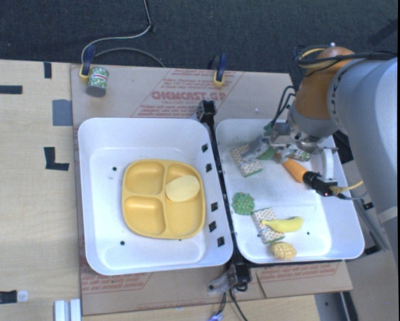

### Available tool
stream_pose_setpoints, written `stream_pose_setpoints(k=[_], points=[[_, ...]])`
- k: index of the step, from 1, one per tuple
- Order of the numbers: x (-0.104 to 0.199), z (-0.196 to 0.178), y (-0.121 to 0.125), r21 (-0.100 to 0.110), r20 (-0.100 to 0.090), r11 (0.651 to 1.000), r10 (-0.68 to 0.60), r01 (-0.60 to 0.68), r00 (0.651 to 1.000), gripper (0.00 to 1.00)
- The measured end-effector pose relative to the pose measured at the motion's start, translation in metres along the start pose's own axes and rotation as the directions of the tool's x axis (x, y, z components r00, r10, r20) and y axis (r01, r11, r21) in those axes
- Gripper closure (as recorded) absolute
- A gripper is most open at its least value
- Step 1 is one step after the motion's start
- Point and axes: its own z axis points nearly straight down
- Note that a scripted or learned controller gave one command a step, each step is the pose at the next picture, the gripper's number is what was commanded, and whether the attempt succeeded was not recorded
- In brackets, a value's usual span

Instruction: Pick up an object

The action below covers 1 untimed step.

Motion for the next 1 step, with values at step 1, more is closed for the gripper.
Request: stream_pose_setpoints(k=[1], points=[[0.0182, -0.0004, -0.042, -0.012, 0.008, 1.0, 0.004, -0.004, 1.0, 0.0]])
